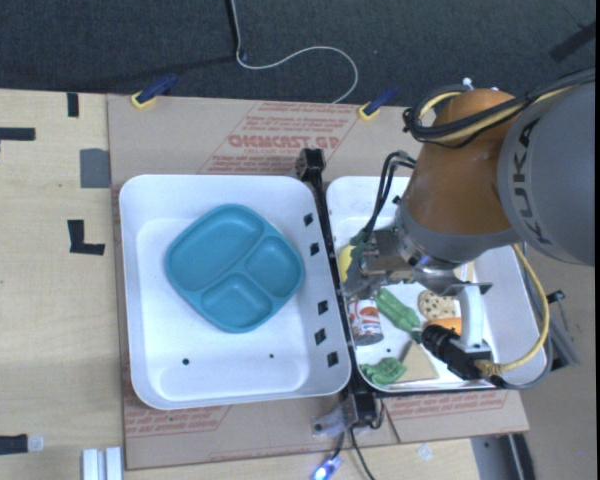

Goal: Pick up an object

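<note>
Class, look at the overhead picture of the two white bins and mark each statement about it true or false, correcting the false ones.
1. The blue three-compartment plastic plate lies in the left white bin. True.
2. The grey and orange arm hangs over the left bin. False: it is over the right white bin.
3. The small red-labelled can lies in the right bin, near the divider. True.
4. The green leafy toy sits on the blue plate. False: it lies at the right bin's near edge.
5. The white cable lies on the dark floor beyond the bench. True.
</note>
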`<state>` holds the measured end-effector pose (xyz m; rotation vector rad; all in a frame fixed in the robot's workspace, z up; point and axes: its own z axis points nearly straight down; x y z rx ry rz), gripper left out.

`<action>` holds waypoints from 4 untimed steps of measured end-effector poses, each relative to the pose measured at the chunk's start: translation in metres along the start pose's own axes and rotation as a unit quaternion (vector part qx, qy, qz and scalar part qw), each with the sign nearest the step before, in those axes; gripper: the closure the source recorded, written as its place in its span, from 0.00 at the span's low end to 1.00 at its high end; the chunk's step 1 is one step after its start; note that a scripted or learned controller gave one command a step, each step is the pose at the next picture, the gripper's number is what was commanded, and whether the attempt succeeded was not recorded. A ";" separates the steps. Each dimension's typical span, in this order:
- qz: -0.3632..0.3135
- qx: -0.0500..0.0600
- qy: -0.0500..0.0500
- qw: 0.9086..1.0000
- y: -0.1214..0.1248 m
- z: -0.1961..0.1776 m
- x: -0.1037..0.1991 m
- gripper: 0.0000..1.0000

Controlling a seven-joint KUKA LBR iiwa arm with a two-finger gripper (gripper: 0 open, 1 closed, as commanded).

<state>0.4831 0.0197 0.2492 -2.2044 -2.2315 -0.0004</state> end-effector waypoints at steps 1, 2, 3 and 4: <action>0.006 -0.004 -0.002 1.000 0.001 -0.071 -0.015 1.00; 0.005 -0.003 -0.003 1.000 0.099 -0.034 -0.007 1.00; 0.003 -0.008 0.000 1.000 0.047 -0.168 0.025 1.00; 0.003 0.000 -0.002 1.000 0.005 -0.151 0.068 1.00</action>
